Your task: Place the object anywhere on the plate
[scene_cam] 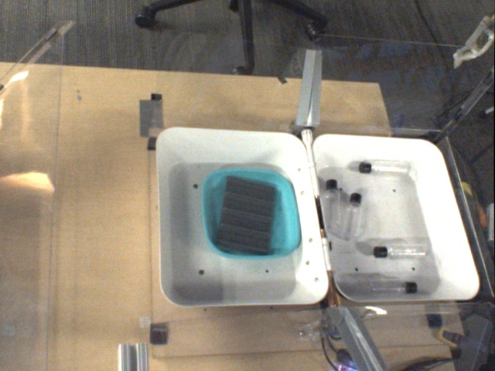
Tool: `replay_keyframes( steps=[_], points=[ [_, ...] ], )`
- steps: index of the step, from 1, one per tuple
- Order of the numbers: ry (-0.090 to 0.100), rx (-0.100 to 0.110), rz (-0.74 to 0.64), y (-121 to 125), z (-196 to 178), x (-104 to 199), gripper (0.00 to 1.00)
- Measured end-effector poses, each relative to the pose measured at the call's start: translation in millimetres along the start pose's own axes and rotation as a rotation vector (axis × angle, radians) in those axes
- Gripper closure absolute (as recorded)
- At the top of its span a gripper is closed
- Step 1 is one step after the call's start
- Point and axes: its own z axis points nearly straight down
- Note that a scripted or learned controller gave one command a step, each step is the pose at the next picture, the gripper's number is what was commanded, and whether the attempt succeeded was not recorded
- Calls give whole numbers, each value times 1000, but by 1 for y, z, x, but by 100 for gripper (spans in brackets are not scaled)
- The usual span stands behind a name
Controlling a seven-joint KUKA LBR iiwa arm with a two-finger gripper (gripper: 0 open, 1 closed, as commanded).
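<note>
A teal square plate [290, 221] sits in the left white bin [178, 230]. A dark grey ridged rectangular block [246, 215] lies on the plate, covering most of its middle. In the right white bin [445, 207] lie several clear tubes with black caps, among them one at the back [380, 166], one at the front right [401, 250] and one near the front edge [390, 287].
A metal post [308, 90] stands behind the seam between the bins. Small black brackets [156, 97] [158, 332] sit on the wooden bench left of the bins. An office chair base [246, 10] stands on the carpet beyond the bench.
</note>
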Motion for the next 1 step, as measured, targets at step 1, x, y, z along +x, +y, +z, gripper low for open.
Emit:
replay_keyframes(
  steps=[1],
  points=[
    [-3,9,95,-53,76,-17,0]
  ],
)
